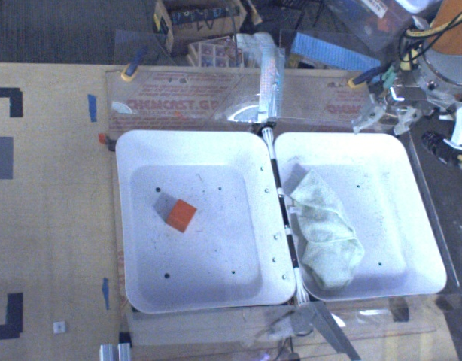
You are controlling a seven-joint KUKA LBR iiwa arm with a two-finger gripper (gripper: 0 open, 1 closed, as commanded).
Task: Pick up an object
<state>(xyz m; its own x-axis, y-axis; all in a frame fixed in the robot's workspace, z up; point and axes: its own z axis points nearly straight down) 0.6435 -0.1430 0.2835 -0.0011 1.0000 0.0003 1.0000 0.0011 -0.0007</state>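
Upper right of the frame: I see the tool (381, 111) parked past the bins' far rim, approach not begun; whether it is released or clenched I cannot tell. Candidates: a rigid orange block (181, 216) in the left bin (141, 153), a limp, crumpled pale cloth (325, 230) in the right bin (411, 201). Next, I judge, a descent over one.

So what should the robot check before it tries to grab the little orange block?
1. Block in plain sight: ok. The orange block lies in the left bin, nothing on top of it.
2. Room around the block: ok. It sits apart from the bin walls.
3. Cloth out of the way: ok. The crumpled cloth is in the right bin, not beside the block.
4. Gripper above the block: not ok. The gripper is at the far edge of the right bin.
5. Gripper holding nothing: cannot tell from this view.
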